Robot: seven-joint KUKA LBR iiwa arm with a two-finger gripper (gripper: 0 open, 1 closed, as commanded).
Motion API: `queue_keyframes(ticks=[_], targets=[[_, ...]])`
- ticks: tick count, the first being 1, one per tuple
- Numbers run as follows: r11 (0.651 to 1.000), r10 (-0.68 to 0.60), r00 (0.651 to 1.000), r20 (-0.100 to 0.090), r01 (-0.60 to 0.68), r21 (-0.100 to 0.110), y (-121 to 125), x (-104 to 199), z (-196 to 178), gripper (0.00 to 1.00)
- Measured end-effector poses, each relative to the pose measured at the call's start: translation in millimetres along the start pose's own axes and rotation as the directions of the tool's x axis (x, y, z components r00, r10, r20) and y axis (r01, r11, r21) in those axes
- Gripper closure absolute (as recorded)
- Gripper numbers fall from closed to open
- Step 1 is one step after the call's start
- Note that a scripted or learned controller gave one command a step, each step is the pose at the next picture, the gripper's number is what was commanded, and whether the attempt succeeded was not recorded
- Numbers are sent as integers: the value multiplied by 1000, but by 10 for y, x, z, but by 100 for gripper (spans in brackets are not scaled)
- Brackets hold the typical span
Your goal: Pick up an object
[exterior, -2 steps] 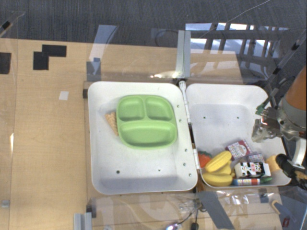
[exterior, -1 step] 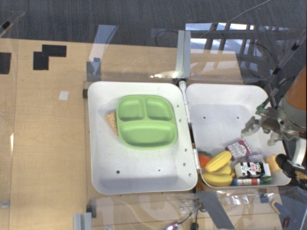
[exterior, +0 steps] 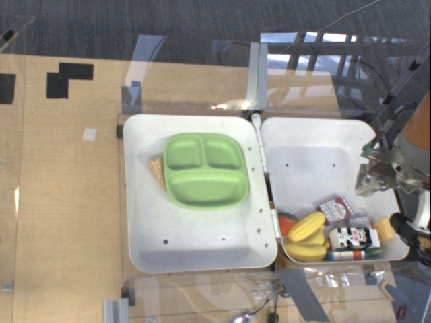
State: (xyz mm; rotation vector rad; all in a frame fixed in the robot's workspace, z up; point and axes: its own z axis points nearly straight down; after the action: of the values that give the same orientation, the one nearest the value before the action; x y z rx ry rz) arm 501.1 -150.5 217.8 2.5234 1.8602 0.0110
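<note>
My gripper hangs over the right side of the right bin, above bare bin floor and just up and right of the pile of objects. In that bin's near corner lie two yellow bananas, a small orange item, a pink-and-white packet, a black-and-white box, a thin tube with red and green ends and a yellow-orange piece. I see nothing held by the gripper.
The left bin holds a green divided plate with a tan cracker tucked under its left edge. A raised ridge separates the two bins. Metal frame posts stand behind them.
</note>
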Motion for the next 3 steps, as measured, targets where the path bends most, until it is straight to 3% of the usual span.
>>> queue_keyframes(ticks=[1, 2, 3], targets=[[1000, 0, 1000, 0, 0, 0, 0, 0, 0, 0], [975, -222, 975, 0, 222, 6, -122, -90, 1075, 0], [975, -223, 975, 0, 223, 1, -102, -77, 966, 100]])
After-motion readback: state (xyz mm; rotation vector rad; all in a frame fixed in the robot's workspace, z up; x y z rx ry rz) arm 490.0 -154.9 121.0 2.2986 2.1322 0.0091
